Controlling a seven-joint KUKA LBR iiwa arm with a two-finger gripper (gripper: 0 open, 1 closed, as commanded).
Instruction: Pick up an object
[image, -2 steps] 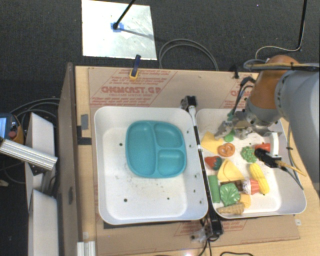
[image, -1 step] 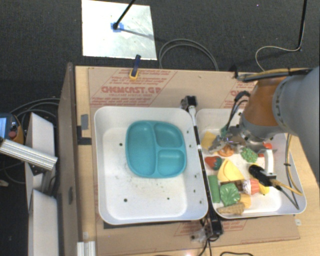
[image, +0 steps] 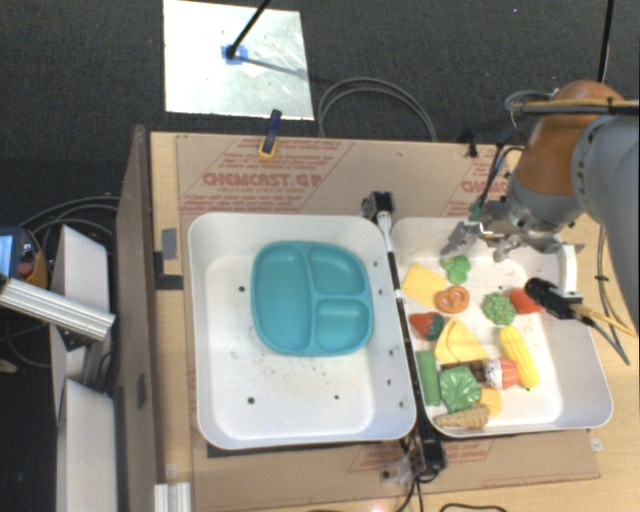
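1. The grey arm's metal two-finger gripper (image: 482, 238) is hovering over the right white bin (image: 580, 400), at its twelve o'clock edge.
2. Its fingers are spreading apart, holding nothing.
3. A small green plastic vegetable (image: 458, 268) is lying just at the gripper's seven o'clock.
4. A teal divided plastic plate (image: 310, 298) is sitting in the left white bin (image: 225, 400).
5. Toy food is crowding the right bin: a yellow corn cob (image: 519, 357) at five o'clock.
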